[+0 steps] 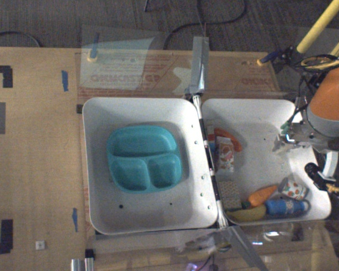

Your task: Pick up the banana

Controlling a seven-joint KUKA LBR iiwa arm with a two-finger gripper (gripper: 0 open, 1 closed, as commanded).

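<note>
Over the right bin's (254, 109) far edge, the end effector (286, 140) hangs well apart from the banana (250, 213), its opening impossible to tell

My right bin's (254, 109) centre is open; banana (250, 213) at 6 o'clock is crowded by carrot (263, 195) and blue bottle (285, 208).

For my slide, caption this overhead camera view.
Arm over right bin; banana at its near edge; teal tray in left bin.
</note>
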